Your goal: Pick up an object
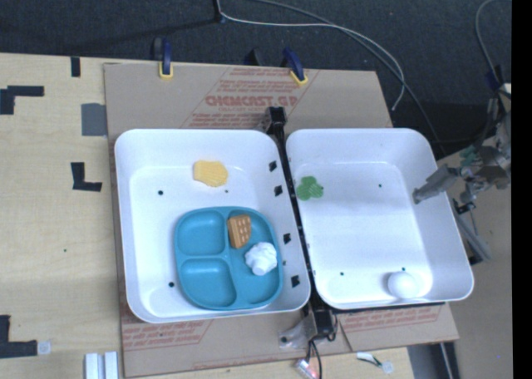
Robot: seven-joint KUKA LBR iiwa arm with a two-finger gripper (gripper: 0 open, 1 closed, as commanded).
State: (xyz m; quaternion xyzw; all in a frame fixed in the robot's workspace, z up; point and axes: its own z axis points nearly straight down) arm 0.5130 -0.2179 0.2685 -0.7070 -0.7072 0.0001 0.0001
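Gripper (426, 190) over right bin's (357, 149) right rim; grip state unclear to us. Nearest objects: white ball (405, 284) in near corner, green piece (310, 188) far-left. We advise descending centred over one.

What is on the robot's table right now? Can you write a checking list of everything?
Surface: cardboard sheet under two white bins, left bin and right bin.
Job's things: yellow piece in the left bin; waffle piece and white lump on the blue tray; green piece and white ball in the right bin.
Clutter: nothing seen.
Grippers: gripper at the right bin's right rim, holding nothing.
Cables: cable across the dark floor.
Surroundings: two clamps.
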